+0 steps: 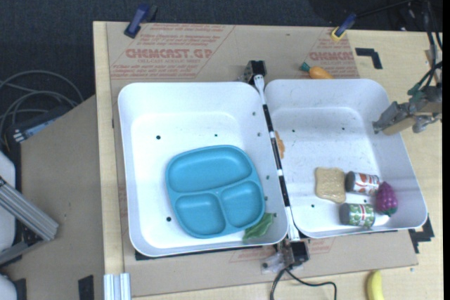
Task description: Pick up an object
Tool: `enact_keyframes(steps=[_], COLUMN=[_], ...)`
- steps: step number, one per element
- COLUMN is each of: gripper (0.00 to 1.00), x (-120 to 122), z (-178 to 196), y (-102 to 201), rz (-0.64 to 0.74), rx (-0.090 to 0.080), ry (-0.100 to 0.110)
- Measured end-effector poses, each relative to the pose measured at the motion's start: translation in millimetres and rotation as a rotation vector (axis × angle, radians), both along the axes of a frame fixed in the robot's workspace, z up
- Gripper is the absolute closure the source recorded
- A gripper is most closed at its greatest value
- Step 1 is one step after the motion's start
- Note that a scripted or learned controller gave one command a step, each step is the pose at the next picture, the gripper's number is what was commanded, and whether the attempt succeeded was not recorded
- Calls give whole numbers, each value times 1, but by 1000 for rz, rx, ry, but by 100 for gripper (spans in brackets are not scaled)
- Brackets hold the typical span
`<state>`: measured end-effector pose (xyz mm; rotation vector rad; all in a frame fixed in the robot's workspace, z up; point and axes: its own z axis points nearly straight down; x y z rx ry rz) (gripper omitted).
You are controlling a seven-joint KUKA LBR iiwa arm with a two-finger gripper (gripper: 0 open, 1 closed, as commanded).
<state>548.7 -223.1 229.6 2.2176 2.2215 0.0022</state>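
My gripper point(383, 124) hovers over the right rim of the right bin point(330, 98), above its upper right part, and nothing shows between its tips. Well below it, in the bin's lower right corner, several small items lie close together. They are a tan bread slice point(329, 183), a red-labelled can point(362, 183), a green-labelled can point(360, 215) and a purple bunch of grapes point(386, 197). The gripper is apart from all of them.
The left bin point(140, 109) holds a blue divided plate point(213, 190) and a green leafy piece point(258, 227) at its lower right. A small orange item point(280, 145) lies by the shared rim. On the bench outside the bins are a carrot point(318, 71) and a banana point(375, 286).
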Motion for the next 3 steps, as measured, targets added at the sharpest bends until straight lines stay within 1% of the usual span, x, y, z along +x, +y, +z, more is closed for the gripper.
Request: enact_keyframes(steps=[1,2,3], gripper=[0,0,0], x=[118,119,73], z=[-45,112,-51], y=[0,-1,67], rz=[0,-1,0], rx=[1,-2,3], ry=[2,-2,7])
